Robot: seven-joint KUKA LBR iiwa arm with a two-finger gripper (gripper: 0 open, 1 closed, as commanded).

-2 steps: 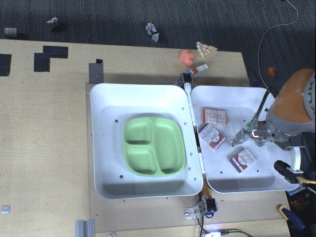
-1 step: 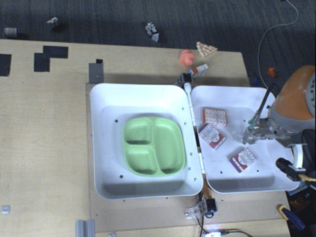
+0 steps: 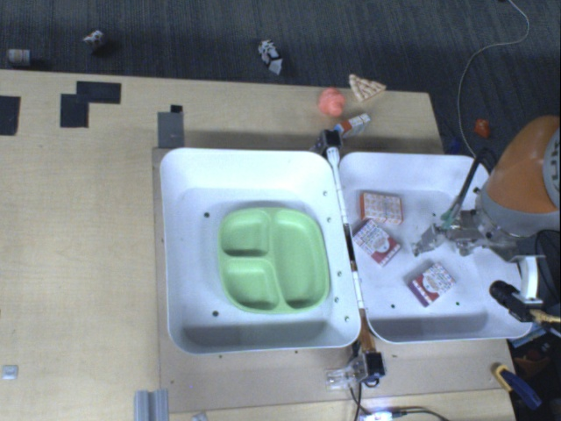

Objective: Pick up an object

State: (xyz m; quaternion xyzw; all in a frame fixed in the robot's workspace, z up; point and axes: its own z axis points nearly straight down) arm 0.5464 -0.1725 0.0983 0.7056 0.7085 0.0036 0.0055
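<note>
Camera view: gripper (image 3: 436, 238) hangs in the right bin (image 3: 412, 175) among three cards; jaw state unclear.

Two white bins (image 3: 175, 235) lie before me. The left one holds one green divided tray (image 3: 273, 259). The right one holds three small red-and-white packets: first (image 3: 380, 207), second (image 3: 377, 240), third (image 3: 431, 283).

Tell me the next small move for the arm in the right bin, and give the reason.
Probably a short drop onto the nearest small box. The gripper hangs just above it in the right bin, and nothing sits between the fingers. Two more small boxes lie further to the left, and the green tray is in the other bin, so the closest box looks like the easiest target.
</note>
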